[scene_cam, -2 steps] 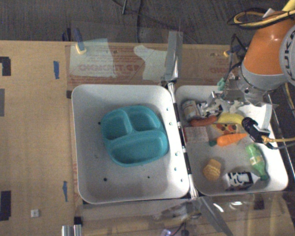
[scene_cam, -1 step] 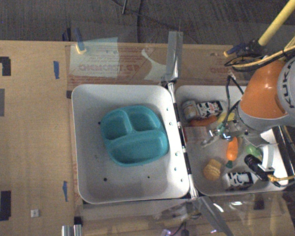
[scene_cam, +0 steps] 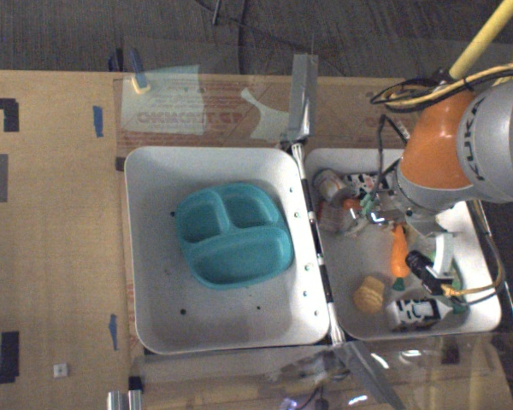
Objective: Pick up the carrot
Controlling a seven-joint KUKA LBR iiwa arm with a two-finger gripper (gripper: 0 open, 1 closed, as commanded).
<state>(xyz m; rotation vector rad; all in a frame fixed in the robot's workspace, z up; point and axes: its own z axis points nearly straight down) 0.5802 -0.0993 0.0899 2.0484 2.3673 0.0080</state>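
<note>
We count two white bins: left bin (scene_cam: 145,314) with one teal divided plate (scene_cam: 233,235), right bin (scene_cam: 487,314) with one carrot (scene_cam: 398,251), one round tan cracker-like item (scene_cam: 368,295), one black-and-white item (scene_cam: 415,312) and a few small bits we can't identify. The arm (scene_cam: 462,156) reaches in from the right, wrist over the right bin. The jaws (scene_cam: 368,207) sit low there; released or clenched, we cannot tell. The carrot lies just right of and below them, apart. Tan cardboard desk (scene_cam: 51,229), dark floor behind.
</note>
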